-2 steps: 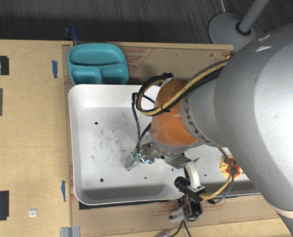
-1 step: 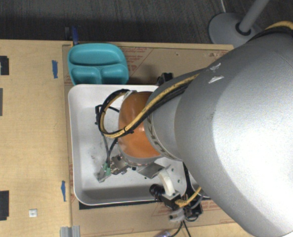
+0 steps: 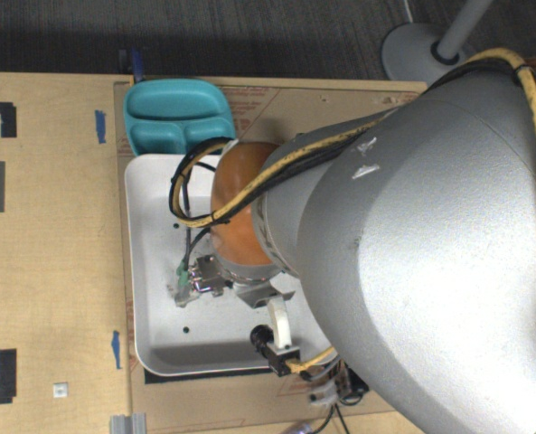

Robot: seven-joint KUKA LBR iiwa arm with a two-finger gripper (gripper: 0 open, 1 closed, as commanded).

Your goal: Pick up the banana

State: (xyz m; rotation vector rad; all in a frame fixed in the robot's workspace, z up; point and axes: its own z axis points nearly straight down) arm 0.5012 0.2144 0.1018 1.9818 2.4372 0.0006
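The grey arm (image 3: 412, 242), with its orange band (image 3: 240, 211), is seen stretched across the white bin (image 3: 150, 242) on the cardboard-covered table (image 3: 51, 242); the jaws (image 3: 191, 283) are lowered near the bin floor (whether they are parted or closed cannot be told). A teal tray (image 3: 177, 116) is set just behind the bin. The banana cannot be made out

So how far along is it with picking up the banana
Done: the arm has reached in over the left white bin, its orange band and wrist above the bin floor. In hand: nothing I can confirm; the arm covers much of the bin and I cannot make out a banana there. Left: the grasp and the lift, going by this view.
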